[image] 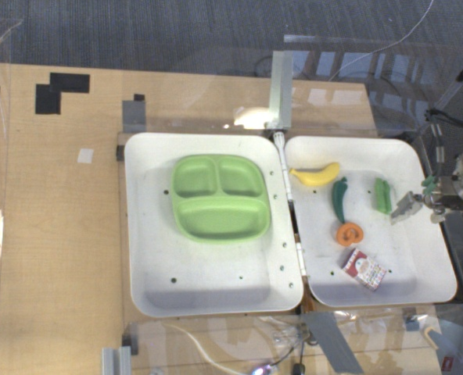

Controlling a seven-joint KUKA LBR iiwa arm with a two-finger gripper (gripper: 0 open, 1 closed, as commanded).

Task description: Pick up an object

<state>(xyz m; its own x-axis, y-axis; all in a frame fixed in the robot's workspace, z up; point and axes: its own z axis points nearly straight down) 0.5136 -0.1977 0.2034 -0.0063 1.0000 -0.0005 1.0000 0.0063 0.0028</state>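
In the right bin, gripper, fingers apart, hovers beside a light-green ridged object.

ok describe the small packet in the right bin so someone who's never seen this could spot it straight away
Start at the right white bin, the one holding the loose items rather than the green divided plate. Go to its front edge, just below the round orange piece. The small packet lies flat there at a tilt: it is the only boxy, printed item, red and white, while its neighbours are plain-coloured toy foods.
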